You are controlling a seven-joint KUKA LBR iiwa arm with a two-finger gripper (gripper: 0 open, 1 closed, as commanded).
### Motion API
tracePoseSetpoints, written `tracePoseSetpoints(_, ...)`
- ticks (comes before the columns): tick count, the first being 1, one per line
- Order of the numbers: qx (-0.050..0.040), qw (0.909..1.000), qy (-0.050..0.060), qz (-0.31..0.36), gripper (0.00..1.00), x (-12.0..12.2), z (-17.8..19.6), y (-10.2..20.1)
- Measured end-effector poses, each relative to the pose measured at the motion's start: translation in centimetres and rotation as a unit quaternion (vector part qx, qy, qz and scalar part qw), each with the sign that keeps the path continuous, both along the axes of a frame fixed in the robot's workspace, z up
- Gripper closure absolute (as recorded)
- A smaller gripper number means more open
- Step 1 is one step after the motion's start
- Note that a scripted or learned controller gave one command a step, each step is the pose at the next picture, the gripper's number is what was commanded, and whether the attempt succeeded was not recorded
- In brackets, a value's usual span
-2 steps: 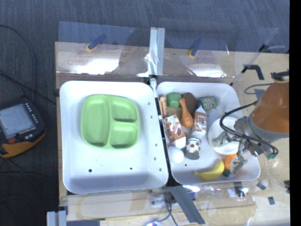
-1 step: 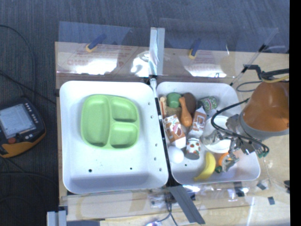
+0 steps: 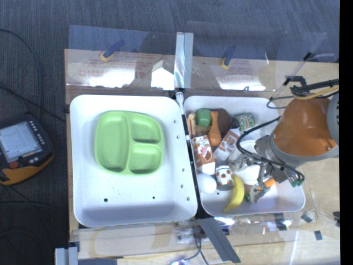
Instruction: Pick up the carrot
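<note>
My bench (image 3: pixel 127 70) is pale wood, and it stands on dark blue-grey carpet (image 3: pixel 165 4) that runs across the top and down the left side. Clear plastic sheets (image 3: pixel 110 37) lie taped along the back edge of the bench, held with blue and yellow tape (image 3: pixel 112 50), and bright light glares off them. On the carpet to the left lies my handheld control pad (image 3: pixel 23 149), grey screen up, with black cables (image 3: pixel 27 54) looping past it.
</note>
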State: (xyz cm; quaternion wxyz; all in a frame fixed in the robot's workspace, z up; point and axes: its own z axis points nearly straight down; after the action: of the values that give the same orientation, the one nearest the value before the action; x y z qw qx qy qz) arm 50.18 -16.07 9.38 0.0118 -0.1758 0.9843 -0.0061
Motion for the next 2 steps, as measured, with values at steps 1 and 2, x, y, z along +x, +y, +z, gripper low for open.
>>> tracePoseSetpoints(1,-0.0007,1.0,-0.005,0.001,1.0,0.4,1.2,0.2)
tracePoseSetpoints(2,0.0033,0.9999,0.006,0.014,1.0,2.9,11.8,4.8)
